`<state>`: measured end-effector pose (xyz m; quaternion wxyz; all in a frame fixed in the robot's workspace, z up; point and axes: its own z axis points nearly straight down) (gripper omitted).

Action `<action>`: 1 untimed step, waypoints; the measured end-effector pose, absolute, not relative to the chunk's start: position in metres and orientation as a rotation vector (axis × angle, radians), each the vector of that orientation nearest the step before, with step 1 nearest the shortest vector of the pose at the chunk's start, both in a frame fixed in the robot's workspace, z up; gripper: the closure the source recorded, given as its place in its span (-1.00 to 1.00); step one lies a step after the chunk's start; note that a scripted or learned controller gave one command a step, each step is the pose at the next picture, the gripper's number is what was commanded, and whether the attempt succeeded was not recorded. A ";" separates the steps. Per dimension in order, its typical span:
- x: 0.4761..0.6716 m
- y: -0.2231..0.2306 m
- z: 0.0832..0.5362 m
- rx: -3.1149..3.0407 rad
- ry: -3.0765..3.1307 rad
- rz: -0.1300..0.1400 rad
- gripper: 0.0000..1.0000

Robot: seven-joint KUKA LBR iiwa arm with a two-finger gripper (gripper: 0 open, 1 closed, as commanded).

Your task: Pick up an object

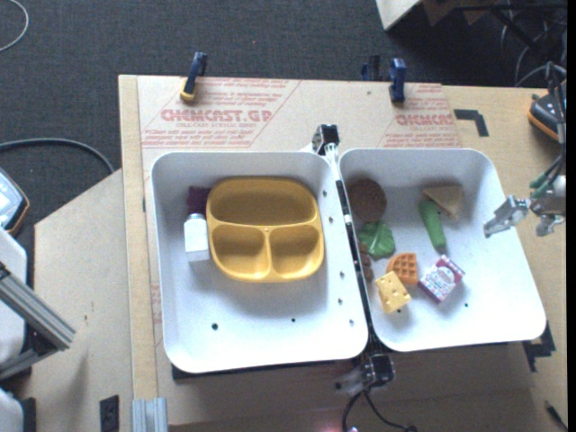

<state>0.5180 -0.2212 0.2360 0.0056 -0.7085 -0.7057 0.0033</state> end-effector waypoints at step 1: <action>0.521 -0.221 0.243 -2.222 -2.222 0.000 -1.00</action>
